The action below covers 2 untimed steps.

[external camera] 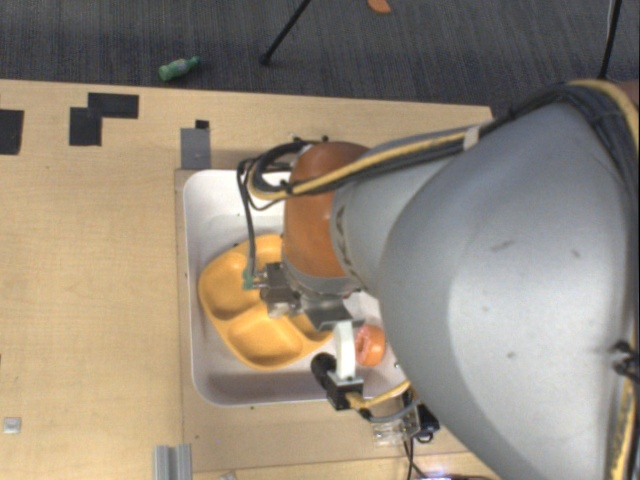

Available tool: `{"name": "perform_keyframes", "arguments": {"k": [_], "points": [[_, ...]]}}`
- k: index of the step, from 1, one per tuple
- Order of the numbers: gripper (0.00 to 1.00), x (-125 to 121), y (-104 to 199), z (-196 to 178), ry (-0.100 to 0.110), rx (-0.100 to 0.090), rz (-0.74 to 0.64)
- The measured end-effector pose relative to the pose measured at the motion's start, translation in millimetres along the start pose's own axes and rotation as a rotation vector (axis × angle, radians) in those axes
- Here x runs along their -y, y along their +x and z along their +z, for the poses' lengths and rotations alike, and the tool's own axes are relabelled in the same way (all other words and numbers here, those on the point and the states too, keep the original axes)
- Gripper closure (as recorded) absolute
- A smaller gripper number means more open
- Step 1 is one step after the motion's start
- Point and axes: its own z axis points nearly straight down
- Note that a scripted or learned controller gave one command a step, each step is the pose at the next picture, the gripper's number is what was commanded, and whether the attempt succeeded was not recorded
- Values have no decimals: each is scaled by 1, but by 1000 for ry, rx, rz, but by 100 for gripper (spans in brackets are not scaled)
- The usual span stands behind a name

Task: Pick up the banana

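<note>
One bin (205,368) w/ yellow banana (245,313) by its left wall. Arm (480,268) low over it, claw (283,300) hidden; can't tell its state. Step: approach/grasp, I'd judge. Next: secure grip, then lift.

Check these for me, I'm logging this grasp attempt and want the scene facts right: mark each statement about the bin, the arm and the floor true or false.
1. The yellow curved banana lies inside the shallow white bin. True.
2. The grey arm with the orange band hangs over that bin. True.
3. The banana lies on the wooden bench outside the bin. False: it is in the bin.
4. A small green object lies on the dark carpet beyond the bench. True.
5. The small orange-red object sits at the bin's left wall. False: it is to the banana's right, beside the arm.
</note>
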Motion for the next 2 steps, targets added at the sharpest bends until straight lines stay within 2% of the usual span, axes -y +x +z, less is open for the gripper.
{"name": "perform_keyframes", "arguments": {"k": [1,2], "points": [[100,13,16,-149,-6,-3,125],[100,6,6,25,-31,-4,-123]]}}
